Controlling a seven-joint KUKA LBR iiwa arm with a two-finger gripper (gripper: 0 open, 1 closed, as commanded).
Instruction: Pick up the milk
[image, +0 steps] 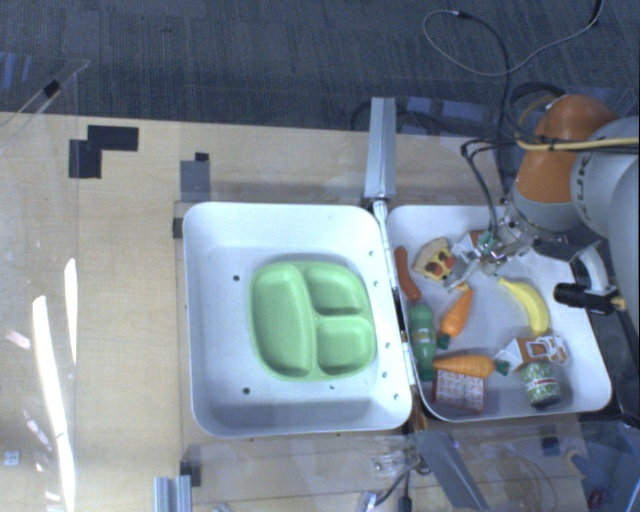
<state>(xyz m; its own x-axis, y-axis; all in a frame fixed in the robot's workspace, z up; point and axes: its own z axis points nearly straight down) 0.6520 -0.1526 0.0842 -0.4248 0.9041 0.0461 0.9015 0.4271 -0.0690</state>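
We saw a green divided plate (312, 319) in the left bin (210, 300). In the right bin (590, 385), a green bottle (422, 330), carrots (457, 313) and a banana (530, 303) crowded the milk (539, 350) near the front right corner. The gripper (492, 250) hung over the bin's back; we could not tell its fingers' state.

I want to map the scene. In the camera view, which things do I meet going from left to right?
Green divided plate → red sausage → green bottle → orange carrot → pincer → banana → milk carton.
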